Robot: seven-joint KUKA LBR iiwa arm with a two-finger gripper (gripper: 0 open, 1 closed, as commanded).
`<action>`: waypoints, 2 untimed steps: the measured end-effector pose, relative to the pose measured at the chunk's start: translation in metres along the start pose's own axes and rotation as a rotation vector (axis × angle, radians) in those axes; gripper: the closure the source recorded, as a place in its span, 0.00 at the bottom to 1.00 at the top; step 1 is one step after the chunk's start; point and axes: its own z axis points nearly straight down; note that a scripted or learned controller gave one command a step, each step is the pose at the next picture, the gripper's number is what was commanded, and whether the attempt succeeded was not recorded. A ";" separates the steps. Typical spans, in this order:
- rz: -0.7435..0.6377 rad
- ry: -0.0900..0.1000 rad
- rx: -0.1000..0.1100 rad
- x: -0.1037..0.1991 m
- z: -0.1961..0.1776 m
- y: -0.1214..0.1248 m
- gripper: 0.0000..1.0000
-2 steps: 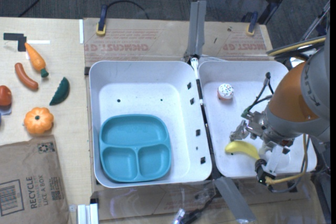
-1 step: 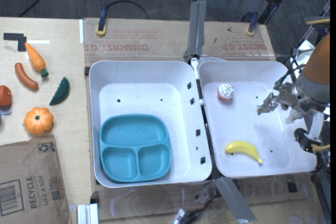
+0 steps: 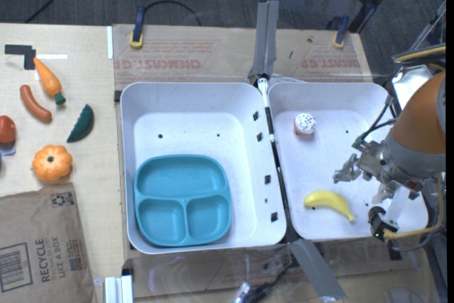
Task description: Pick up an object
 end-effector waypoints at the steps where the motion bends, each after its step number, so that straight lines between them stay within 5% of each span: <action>1: 0.004 0.000 -0.001 0.037 0.040 -0.023 0.00; 2: 0.007 -0.004 0.006 0.035 0.035 -0.024 1.00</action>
